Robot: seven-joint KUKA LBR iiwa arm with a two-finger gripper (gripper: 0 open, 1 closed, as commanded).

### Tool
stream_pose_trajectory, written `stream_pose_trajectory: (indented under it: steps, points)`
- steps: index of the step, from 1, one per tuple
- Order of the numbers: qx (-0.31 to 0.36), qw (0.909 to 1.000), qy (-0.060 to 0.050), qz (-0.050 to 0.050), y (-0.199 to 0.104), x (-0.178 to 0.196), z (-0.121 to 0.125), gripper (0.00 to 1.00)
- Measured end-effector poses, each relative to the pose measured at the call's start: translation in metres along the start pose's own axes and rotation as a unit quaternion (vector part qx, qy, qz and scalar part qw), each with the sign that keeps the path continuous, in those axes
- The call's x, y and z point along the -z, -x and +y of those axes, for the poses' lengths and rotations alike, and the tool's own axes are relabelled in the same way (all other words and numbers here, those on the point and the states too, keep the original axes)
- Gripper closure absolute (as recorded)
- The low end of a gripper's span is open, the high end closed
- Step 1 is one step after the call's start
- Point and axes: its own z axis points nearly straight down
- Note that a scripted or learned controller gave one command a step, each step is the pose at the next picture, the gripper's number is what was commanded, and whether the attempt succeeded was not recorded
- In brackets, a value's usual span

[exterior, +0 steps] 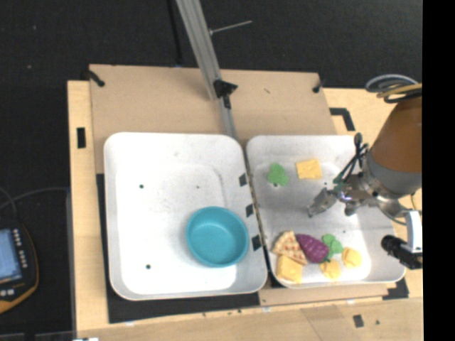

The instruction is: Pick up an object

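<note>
Fingers spread, empty, over right bin; seven small toys there, one blue bowl left.

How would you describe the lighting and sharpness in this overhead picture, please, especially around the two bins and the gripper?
In the camera view, light is even and soft: the left bin and right bin look bright but slightly washed out, with a faint grey shadow beneath the gripper. The blue bowl is fairly crisp; the small toys near the right bin's front edge, such as the purple piece, look soft and blocky.

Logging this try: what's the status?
Hand low over right bin, nothing visibly held. Toy pile near front edge. Blue bowl in left bin.
</note>
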Motion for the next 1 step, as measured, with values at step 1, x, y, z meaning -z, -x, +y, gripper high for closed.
stream_pose_trajectory:
  steps: [1]
  points:
    - [0.0,1.0,-0.001,0.0,0.0033,-0.0424,0.0,0.0]
